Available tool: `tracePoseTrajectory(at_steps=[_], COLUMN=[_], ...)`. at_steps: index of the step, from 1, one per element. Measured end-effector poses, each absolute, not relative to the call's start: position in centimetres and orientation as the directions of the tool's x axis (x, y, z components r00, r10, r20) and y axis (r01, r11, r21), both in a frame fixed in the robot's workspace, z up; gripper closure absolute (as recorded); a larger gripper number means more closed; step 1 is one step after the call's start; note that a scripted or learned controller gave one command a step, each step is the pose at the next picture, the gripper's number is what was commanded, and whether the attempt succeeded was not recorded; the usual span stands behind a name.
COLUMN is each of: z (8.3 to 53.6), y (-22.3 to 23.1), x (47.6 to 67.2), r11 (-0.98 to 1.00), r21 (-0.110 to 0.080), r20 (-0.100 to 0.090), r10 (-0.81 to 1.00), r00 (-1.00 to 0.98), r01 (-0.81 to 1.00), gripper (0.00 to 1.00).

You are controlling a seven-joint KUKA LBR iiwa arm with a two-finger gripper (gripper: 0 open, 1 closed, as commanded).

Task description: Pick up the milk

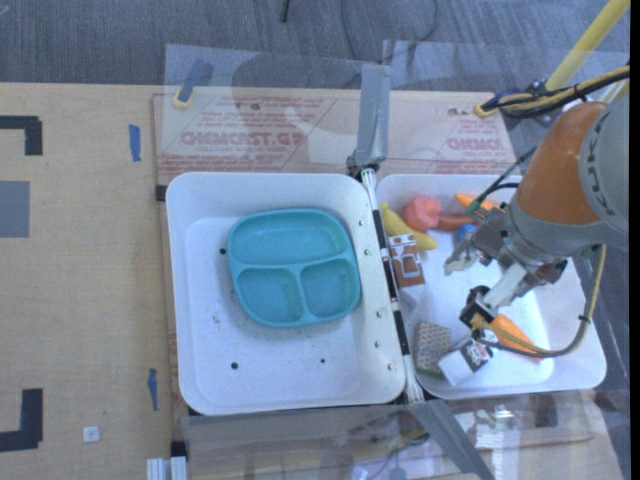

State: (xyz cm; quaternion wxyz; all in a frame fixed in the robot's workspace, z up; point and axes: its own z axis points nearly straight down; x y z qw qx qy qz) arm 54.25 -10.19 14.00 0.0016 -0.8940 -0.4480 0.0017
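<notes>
The grey arm (560,183) is reaching in from 3 o'clock and is hanging its gripper (478,316) over the right bin (597,366); whether it is spread or pressed together I cannot tell. The milk (462,366), a small white carton, is lying just at 7 o'clock of the gripper, near the bin's 6 o'clock rim.

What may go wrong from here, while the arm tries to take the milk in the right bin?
1. The gripper hangs close to an orange carrot, beside the white carton, probably the milk; it may catch the carrot instead.
2. The white carton lies tilted near the right bin's wall, so a push might wedge it there.
</notes>
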Motion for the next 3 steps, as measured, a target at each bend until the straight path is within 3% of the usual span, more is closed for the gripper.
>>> tracePoseTrajectory(at_steps=[1,2,3], z=[8.9,8.8,9.8], y=[-10.2,-10.3,-10.4], x=[48.7,56.7,56.8], r11=[-0.579,-0.722,-0.721], r21=[0.007,0.006,0.006], r20=[0.008,0.003,0.003], r10=[0.815,0.692,0.693], r00=[0.579,0.722,0.721], r01=[0.815,0.692,0.693], gripper=[0.0,0.0,1.0])
